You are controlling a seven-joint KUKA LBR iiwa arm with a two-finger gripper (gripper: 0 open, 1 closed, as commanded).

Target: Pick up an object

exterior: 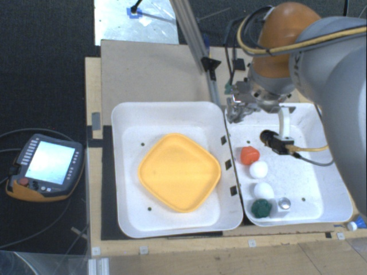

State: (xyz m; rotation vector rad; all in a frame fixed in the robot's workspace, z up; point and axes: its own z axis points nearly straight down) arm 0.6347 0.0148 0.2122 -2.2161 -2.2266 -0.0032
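Objects for picking lie in the right bin [335,213]. Closest to us, by the front wall, sits a dark green ball [262,208]. Just beside it is a small shiny grey thing [284,203]; I cannot tell what it is. A little farther back is a white ball [263,189], touching the green one or almost. Behind that is a second white ball [258,169], and then an orange-red ball [249,155]. These four balls make a line near the bin's left wall.

The left bin [123,211] holds a big yellow plate [179,172], lying flat in the middle.

Farther back, the gripper [235,112] hangs over the far left corner of the right bin, away from the balls. Nothing is seen in it. I cannot tell if it is spread apart or pressed together. Above it are the orange band [284,36] and the grey arm [335,79].

Behind the bins lies a flat brown board [152,67].
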